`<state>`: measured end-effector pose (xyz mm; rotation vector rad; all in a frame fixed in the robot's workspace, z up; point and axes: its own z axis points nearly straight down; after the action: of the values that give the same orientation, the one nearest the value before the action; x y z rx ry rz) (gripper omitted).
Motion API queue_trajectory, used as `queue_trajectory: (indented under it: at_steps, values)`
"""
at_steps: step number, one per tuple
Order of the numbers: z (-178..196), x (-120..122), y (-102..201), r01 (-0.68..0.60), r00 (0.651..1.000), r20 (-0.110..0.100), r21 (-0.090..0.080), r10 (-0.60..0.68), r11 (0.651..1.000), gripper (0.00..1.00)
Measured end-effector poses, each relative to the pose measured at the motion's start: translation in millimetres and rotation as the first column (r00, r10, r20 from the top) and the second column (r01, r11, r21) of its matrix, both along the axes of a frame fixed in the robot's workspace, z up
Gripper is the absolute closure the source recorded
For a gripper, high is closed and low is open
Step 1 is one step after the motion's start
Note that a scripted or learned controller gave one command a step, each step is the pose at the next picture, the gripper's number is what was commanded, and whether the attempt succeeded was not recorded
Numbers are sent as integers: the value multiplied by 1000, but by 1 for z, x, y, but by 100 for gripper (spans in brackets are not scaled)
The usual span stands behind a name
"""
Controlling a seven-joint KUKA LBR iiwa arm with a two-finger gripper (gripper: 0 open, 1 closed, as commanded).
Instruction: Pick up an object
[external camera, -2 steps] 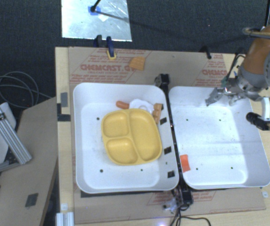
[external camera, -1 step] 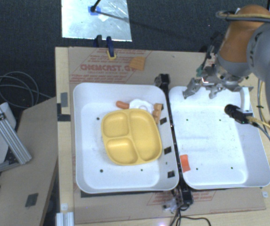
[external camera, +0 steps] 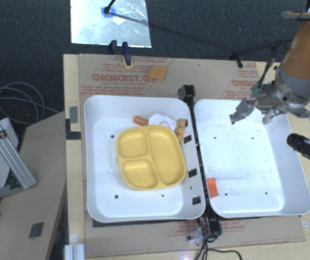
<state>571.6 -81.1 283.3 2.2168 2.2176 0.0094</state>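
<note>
Camera view: claw (external camera: 254, 111) open, empty, above right bin (external camera: 252, 199); yellow tray (external camera: 150, 157) left.

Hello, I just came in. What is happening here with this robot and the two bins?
A robot arm reaches in from the right, and its gripper hangs over the upper part of the right bin. It holds nothing. That bin has a small orange block near its left wall. The left bin holds a yellow divided plate with a few small items behind it. Nothing is picked up yet.
</note>
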Motion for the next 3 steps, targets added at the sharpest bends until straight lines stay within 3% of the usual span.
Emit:
queue_trajectory:
  at_steps: [1, 2, 3]
  values:
    - [-42, -81, -65, 8, 1000, -13, -1, -8, 1000, 0]
    - [48, -85, -130, 5, 1000, 3, -8, -5, 1000, 0]
    - [-136, -88, -73, -3, 1000, -21, 6, 3, 1000, 0]
